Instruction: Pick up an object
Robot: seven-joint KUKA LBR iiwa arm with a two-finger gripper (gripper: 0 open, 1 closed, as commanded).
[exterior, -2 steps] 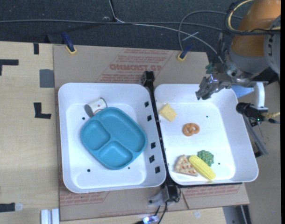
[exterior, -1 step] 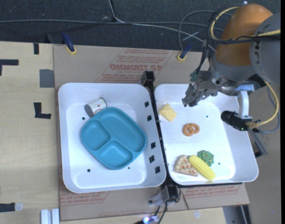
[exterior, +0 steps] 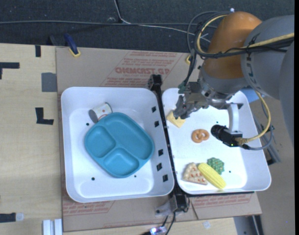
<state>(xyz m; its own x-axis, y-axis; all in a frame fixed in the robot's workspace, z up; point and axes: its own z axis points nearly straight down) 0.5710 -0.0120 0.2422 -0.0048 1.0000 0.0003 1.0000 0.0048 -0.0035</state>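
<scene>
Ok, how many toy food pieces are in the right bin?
5. A cheese wedge lies at the left wall under the gripper, a pretzel mid-bin, and a pizza slice, corn cob and broccoli near the front. The arm may hide others.

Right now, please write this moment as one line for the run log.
arm: over right bin | gripper: at cheese wedge, near divider | grasp: cannot tell | right bin also: pretzel, corn, broccoli | left bin: blue tray, cup

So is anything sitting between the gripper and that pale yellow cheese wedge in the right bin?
Nothing visible does. The gripper is directly over the pale yellow cheese wedge near the right bin's left wall; the brown pretzel lies apart, to the side.
</scene>
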